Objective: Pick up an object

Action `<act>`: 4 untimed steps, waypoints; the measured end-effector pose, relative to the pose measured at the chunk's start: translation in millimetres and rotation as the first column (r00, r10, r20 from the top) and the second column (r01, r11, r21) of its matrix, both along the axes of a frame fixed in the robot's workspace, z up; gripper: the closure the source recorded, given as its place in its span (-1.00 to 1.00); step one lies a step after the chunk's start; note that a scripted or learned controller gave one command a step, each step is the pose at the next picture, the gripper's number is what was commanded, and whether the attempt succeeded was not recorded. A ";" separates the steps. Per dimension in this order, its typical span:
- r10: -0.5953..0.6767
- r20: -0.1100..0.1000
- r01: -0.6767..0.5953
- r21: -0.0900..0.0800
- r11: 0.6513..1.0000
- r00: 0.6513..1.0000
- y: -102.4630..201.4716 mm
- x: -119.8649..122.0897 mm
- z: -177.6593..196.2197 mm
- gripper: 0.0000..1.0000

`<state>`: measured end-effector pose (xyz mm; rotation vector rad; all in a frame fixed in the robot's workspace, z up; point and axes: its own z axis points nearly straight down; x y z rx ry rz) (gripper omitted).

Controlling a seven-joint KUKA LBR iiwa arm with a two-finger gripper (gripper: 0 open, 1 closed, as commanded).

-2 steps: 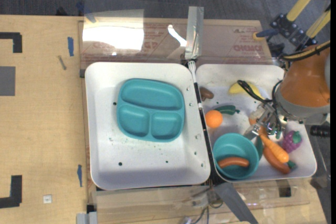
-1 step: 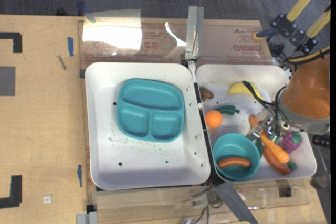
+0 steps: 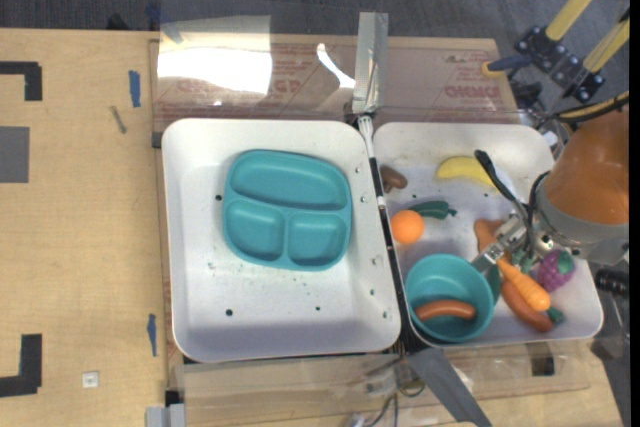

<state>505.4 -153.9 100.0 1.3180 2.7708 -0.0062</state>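
The tool (image 3: pixel 512 243) sits low in the right bin (image 3: pixel 420 137), at the frame's lower right; I cannot tell its state. The nearest object, a carrot (image 3: pixel 524 287), lies just below it, long axis slanting from upper left to lower right, beside the bowl (image 3: pixel 450 280)
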 end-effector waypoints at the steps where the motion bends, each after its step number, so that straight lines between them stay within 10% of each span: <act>1: 0.007 -0.021 -0.006 0.015 1.000 1.000 6.0 -4.0 6.7 1.00; 2: 0.097 -0.048 -0.095 0.036 0.995 0.994 102.4 8.6 119.4 1.00; 4: 0.546 -0.052 -0.545 0.025 0.838 0.836 56.0 -21.0 -7.9 1.00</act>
